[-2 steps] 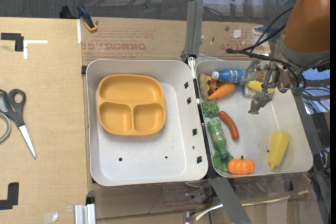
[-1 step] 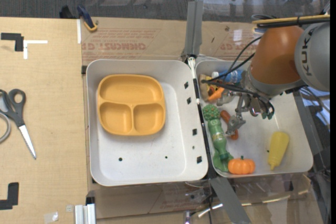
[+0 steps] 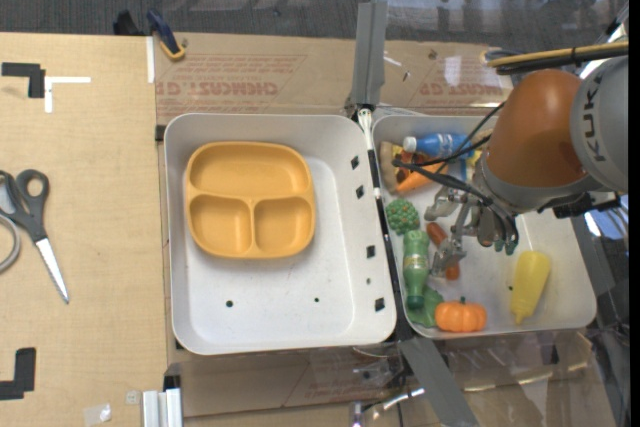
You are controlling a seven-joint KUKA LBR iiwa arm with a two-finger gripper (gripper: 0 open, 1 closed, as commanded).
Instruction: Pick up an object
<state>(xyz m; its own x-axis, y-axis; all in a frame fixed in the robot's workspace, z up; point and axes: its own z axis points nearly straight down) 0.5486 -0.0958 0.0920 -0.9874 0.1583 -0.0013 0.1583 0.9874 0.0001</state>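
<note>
A small red-orange toy (image 3: 449, 264) lies in the right bin (image 3: 560, 315), directly under the tool (image 3: 462, 240); its opening cannot be told.

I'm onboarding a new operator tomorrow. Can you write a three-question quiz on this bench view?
1. True or false: the yellow divided plate lies in the left bin.
2. Which toy lies nearest the right bin's front wall: A) blue bottle, B) orange pumpkin, C) carrot?
3. What tool lies on the wooden bench left of the bins?

Key: 1 true; 2 B; 3 scissors.
</note>
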